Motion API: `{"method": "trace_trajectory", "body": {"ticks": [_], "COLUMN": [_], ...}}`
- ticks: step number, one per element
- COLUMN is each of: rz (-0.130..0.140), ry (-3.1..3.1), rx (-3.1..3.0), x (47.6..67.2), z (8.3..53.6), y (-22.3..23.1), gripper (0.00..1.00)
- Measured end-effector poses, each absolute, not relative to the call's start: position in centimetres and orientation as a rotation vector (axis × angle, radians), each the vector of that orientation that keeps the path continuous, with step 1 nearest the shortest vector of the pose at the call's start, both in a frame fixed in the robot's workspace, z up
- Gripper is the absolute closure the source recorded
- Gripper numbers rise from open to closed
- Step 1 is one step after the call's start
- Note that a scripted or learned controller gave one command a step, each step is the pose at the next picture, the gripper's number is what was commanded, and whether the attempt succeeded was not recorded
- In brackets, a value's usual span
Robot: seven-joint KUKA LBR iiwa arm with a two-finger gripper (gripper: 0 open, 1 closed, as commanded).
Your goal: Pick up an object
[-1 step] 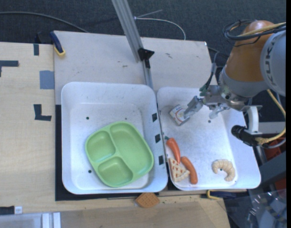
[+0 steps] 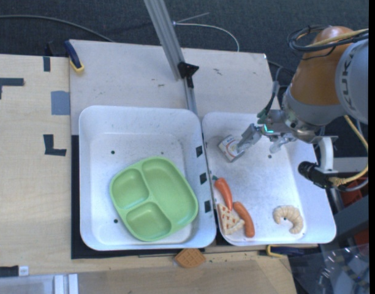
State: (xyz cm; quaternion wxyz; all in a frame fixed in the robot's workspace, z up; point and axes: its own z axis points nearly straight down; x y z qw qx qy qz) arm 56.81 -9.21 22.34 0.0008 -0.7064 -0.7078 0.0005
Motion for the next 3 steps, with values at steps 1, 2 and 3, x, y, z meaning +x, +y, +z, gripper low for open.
{"method": "trace_trajectory", "body": {"ticks": [1, 2, 3], "rz": [0.01, 0.009, 0.002], "ry": [-2.218, -2.218, -2.222], "rx": [-2.216, -2.215, -2.22], "x": [56.9, 56.0, 56.1], "z": [16.0, 9.7, 8.9], "y": [-9.5, -9.1, -9.1], "gripper": [0.0, 0.0, 0.0]}}
